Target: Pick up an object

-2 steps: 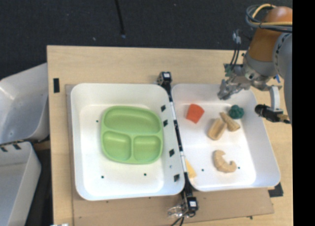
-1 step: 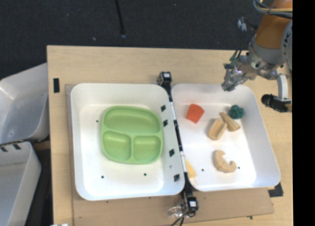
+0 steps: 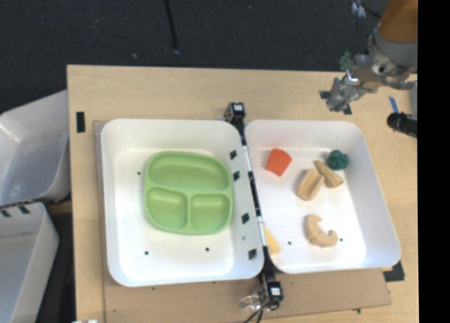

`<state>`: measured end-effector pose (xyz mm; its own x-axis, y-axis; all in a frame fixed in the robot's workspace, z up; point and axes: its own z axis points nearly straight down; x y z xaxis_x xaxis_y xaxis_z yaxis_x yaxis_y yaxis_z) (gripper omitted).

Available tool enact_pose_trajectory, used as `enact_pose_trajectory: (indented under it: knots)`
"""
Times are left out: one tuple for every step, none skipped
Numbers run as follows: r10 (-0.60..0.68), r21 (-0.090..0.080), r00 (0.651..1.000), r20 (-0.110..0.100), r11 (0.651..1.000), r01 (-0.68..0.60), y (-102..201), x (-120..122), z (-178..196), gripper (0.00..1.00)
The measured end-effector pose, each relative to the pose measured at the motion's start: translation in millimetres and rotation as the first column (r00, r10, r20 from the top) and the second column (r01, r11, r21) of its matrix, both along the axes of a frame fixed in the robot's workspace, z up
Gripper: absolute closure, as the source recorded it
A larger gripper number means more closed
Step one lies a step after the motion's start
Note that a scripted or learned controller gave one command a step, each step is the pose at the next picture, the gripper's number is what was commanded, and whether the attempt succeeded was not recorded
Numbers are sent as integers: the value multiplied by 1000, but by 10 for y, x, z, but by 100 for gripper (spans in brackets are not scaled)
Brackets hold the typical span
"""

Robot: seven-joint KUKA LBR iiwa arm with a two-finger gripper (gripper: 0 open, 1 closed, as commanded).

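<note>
A pale wooden bench [image 3: 176, 89] is standing against a dark floor, and it is carrying two shallow white bins side by side, joined along a strip of black clips.

The left bin [image 3: 119, 174] is holding one green divided plate [image 3: 188, 192], lying flat near the bin's middle, with one long compartment toward the far edge and two smaller ones toward the near edge.

The right bin [image 3: 365, 237] is holding six small things. One orange-red block [image 3: 278, 161] is sitting near the far left corner. One dark green lump [image 3: 338, 160] is lying by the far right edge. Two tan bread-like pieces are lying together in the middle: the larger one [image 3: 309, 184] is running its long axis from near-left to far-right, and the smaller one [image 3: 328, 174] is crossing its upper end, pointing from far-left to near-right, the two touching. One tan curved piece [image 3: 320, 232], shaped like a crescent, is lying nearer the near edge with its open side facing right and toward the near edge. One small yellow piece [image 3: 271, 245] is resting against the left wall near the near corner.

The gripper [image 3: 342, 93] is hanging over the bench beyond the right bin's far right corner, apart from every item; whether its claw is wide or narrow, I cannot tell.
</note>
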<state>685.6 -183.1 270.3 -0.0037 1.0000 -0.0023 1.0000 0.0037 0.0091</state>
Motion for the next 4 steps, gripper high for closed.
enact_pose_trajectory:
  knots:
    - [2, 2, 1000, -8, 1000, -1, 580, -46, -107, 100]
    - [3, 2, 1000, -9, 1000, -3, 1164, -25, -226, 100]
    - [2, 2, 1000, -10, 1000, -2, 1712, 29, -335, 100]
    - [2, 3, 1000, -12, 1000, -2, 2151, -37, -310, 100]
